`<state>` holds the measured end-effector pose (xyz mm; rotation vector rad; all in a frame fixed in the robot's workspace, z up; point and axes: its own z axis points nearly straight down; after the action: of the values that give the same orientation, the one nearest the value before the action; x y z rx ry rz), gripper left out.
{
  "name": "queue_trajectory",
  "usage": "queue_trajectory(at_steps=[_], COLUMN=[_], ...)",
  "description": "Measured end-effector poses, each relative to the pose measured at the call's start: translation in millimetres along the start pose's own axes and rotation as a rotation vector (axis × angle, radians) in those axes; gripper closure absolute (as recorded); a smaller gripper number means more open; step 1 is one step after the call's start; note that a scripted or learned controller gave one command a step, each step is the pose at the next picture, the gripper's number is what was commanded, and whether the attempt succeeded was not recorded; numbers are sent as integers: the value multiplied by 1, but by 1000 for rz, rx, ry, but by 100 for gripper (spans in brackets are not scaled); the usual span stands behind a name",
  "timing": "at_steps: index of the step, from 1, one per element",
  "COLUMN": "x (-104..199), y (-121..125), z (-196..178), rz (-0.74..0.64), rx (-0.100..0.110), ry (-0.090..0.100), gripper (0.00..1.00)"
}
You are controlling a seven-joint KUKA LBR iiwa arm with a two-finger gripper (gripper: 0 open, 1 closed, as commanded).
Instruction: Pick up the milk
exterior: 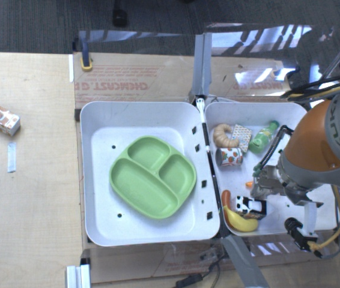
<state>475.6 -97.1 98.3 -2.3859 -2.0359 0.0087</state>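
The arm [320,149] reaches in from the right and hangs over the right bin [296,110]. Its gripper [260,185] is low in this bin, just above and to the right of the milk [249,206]. I cannot tell how the gripper is set, because the wrist covers it. The milk is a small carton with black and white cow spots, and it lies near the front left corner of the right bin, touching a banana [240,220]. Further back in the same bin are a croissant [223,135], a small can [230,156], a patterned packet [241,135] and a green bottle [262,135]. The left bin [98,179] holds a green divided plate [152,177].
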Motion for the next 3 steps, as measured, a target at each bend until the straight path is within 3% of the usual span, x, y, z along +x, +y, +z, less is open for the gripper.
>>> queue_trajectory(at_steps=[1, 2, 3], x=[0, 4, 3], y=[0, 0, 0], z=[0, 8, 0], rz=[0, -19, -18], rx=[0, -3, 0], ry=[0, 0, 0], gripper=[0, 0, 100])
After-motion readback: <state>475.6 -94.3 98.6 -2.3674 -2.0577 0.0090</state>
